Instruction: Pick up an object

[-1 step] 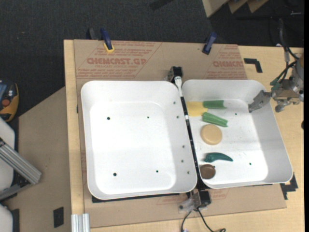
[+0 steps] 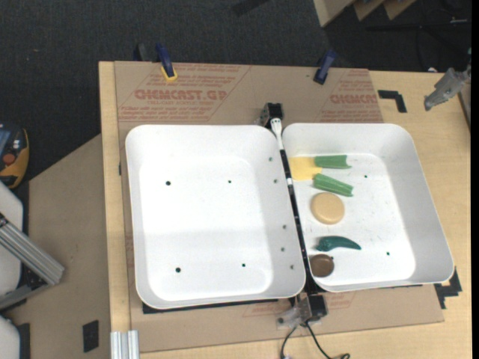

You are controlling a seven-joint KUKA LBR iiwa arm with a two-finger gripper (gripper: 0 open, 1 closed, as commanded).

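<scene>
Likely light, rigid, slightly slick: round tan plastic disc (image 2: 328,209) in right-hand shallow white bin (image 2: 419,193); best pinched across its edges. Gripper (image 2: 447,90) state: cannot tell.

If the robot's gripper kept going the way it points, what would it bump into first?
Probably the brown board behind the right bin. The gripper seems to tilt down and left, but depth is unclear, so it might meet that bin's rim instead.

Right shallow white plastic bin (image 2: 419,200): small objects crowd its left wall; its right half lies open. Left shallow white plastic bin (image 2: 150,200): floor unobstructed.
</scene>
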